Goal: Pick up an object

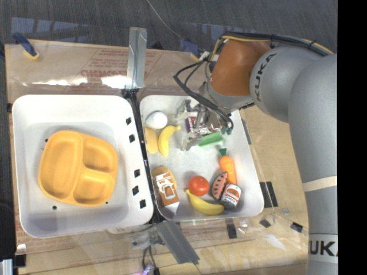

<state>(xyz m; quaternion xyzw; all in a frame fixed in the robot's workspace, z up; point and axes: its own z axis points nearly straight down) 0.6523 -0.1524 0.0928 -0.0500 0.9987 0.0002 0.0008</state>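
Nearest the camera, along the right bin's (252, 171) front wall, lie a banana (205, 205), tomato (199, 185), small can (231, 196) and carrot (228, 165) — loose clutter meant for picking. Farther back, the gripper (200, 128) hangs low over a green piece (210, 138), which lies just beside the jaws; how they stand, I cannot tell. The left bin (23, 153) holds a yellow tray (77, 168).
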